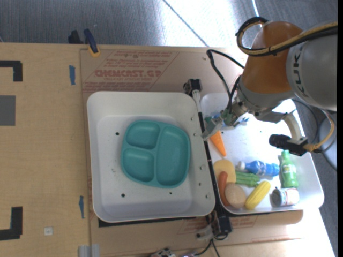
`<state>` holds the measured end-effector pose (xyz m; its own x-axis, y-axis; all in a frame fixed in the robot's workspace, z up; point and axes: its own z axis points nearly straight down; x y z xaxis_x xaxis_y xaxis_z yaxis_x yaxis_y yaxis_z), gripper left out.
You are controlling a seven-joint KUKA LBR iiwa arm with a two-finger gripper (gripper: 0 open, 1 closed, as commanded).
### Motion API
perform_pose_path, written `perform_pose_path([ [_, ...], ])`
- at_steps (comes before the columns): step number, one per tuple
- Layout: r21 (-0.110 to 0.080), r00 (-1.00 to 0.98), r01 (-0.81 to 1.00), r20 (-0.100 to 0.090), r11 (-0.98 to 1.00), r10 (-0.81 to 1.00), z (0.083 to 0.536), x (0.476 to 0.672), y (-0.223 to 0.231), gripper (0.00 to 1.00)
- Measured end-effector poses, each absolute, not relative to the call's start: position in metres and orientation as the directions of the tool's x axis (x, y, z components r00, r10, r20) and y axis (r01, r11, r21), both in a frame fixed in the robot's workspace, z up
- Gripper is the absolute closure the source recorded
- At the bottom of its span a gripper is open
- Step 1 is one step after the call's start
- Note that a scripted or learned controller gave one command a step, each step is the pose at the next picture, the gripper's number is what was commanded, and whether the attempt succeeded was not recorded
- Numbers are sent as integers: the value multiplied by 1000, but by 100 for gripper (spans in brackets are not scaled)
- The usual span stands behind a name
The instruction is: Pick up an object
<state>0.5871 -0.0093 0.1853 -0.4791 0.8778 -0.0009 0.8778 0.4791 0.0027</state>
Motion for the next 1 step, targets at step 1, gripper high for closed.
perform_pose_path([
  [1,2,-478,878,-1,478,878,185,587,-10,0],
])
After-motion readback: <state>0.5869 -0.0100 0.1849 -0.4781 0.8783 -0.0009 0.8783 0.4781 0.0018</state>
